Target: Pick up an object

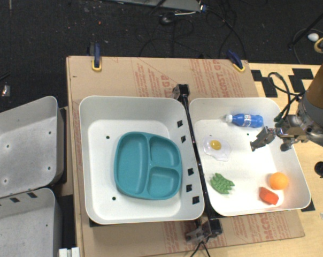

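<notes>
The pincer (269,138) hangs released over the right bin (241,103), grasping nothing. The nearest candidate, one blue bottle (246,120), lies just beyond it toward the bin's far wall, its long axis running across the bin. One fried egg (217,146) sits to its left, one green piece (222,183) nearer the front, one orange (279,180) and one red piece (268,196) in front. One teal tray (148,166) fills the left bin (97,116).

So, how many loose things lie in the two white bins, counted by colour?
Blue: 1, plastic bottle
Teal: 1, divided plate
White and yellow: 1, toy fried egg
Green: 1, leafy toy vegetable
Orange: 2, round fruit and carrot-like piece
Total: 6
</notes>
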Controlling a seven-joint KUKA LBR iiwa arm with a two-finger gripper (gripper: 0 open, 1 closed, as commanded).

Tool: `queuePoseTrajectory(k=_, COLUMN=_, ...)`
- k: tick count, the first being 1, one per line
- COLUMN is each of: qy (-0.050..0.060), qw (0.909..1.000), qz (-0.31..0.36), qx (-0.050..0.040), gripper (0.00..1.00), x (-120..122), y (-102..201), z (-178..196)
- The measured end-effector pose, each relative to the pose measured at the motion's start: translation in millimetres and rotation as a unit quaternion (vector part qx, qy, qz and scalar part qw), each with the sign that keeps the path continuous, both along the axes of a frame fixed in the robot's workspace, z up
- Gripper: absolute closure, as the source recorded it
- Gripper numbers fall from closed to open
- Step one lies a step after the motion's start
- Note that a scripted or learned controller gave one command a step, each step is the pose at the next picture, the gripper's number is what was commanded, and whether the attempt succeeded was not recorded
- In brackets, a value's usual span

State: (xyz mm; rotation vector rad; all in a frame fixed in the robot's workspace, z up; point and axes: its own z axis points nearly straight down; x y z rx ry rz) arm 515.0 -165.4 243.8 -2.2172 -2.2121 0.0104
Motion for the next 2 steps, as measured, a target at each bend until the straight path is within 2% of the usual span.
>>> queuePoseTrajectory(k=1, qy=-0.006, qw=1.0000, qz=0.002, qx=-0.0012, gripper=0.00, x=2, y=0, z=5)
queuePoseTrajectory(k=2, qy=-0.003, qw=1.0000, qz=0.001, qx=-0.0005, gripper=0.00, x=3, y=9, z=-42)
